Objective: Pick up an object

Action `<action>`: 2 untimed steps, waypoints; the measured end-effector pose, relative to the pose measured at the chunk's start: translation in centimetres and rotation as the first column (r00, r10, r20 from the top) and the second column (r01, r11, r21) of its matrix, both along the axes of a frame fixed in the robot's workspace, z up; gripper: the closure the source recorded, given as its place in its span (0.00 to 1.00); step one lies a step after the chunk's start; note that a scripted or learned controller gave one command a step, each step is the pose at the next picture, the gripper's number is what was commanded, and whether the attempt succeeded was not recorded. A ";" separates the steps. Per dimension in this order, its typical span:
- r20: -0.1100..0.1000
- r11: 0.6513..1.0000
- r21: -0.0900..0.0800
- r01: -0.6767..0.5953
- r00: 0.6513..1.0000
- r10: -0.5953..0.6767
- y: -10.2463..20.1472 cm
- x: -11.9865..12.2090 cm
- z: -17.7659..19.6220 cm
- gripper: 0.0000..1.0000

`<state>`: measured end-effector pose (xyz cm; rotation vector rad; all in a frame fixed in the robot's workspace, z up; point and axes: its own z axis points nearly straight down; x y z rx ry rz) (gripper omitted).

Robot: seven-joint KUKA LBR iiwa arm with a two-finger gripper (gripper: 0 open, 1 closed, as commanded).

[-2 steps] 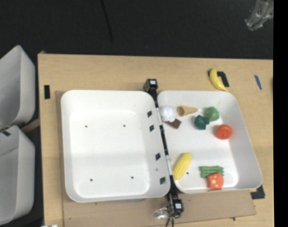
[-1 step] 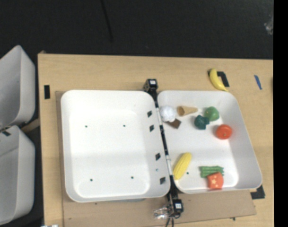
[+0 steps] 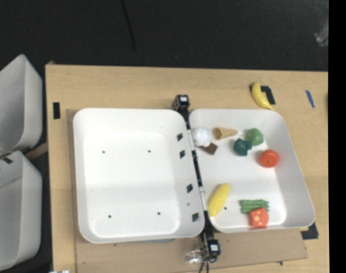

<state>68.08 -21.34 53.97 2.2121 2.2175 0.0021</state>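
Wooden bench (image 3: 59, 152) bearing two white bins; right bin (image 3: 292, 169) holds toy foods — yellow plastic corn cob (image 3: 219, 199) at 7 o'clock. Jaw state: cannot tell. Judged best: descend vertically on an isolated piece, away from walls.

- A pale grey patch (image 3: 322, 36) is showing at the right edge, beyond the far corner of the bench (image 3: 133, 84), against dark ground.
- Its outline is reading as irregular, with lighter flecks on a duller grey.
- It is blurring too much to tell whether it is arm casing; colour band, cables, screws and markings cannot be made out.
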 end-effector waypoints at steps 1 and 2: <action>-0.020 1.000 0.007 0.003 1.000 -0.003 -1.5 0.7 -24.9 1.00; 0.014 1.000 -0.001 -0.002 1.000 0.002 2.2 0.8 1.5 1.00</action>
